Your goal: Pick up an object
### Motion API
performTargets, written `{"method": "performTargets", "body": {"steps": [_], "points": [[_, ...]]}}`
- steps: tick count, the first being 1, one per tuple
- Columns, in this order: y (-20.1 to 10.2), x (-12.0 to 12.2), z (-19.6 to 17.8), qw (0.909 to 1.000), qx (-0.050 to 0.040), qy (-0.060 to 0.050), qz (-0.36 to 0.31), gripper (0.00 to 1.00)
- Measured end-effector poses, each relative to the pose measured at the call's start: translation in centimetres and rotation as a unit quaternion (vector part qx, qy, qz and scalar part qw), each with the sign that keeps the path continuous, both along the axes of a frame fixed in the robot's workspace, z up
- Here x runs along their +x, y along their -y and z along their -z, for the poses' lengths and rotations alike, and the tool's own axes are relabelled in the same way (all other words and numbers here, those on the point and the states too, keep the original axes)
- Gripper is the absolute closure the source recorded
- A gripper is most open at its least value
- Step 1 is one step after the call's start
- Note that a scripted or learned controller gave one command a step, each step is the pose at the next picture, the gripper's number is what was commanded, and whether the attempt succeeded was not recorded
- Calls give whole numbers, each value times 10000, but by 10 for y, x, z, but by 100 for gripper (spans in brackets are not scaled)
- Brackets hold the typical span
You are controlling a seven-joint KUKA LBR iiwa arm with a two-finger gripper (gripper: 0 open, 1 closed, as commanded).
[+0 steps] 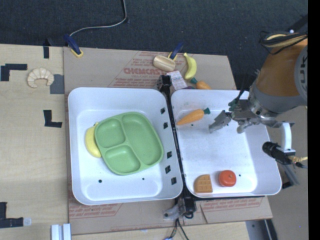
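In the right bin (pixel 260 184) an orange carrot (pixel 191 116) lies near the upper left corner. A red tomato (pixel 227 178) and a tan waffle-like piece (pixel 203 183) rest near the front wall. My gripper (pixel 231 124) hovers over the right bin's upper right part, to the right of the carrot, fingers spread open with nothing between them. The grey arm with its orange band (pixel 282 66) comes in from the right.
The left bin (pixel 80 184) holds a green divided plate (pixel 128 142) with a yellow banana (pixel 91 141) tucked under its left edge. Behind the bins lie a bread roll (pixel 164 62), another banana (pixel 190 66) and a small packet (pixel 176 79). A croissant (pixel 40 77) sits far left.
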State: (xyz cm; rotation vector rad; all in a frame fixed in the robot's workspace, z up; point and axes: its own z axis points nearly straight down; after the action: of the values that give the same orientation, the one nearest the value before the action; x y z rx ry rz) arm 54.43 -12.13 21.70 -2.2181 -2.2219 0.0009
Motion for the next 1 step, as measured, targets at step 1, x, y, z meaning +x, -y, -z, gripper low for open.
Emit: {"method": "performTargets", "body": {"steps": [1], "points": [[-35, 71, 32, 10000, 0, 0, -5, 0]]}}
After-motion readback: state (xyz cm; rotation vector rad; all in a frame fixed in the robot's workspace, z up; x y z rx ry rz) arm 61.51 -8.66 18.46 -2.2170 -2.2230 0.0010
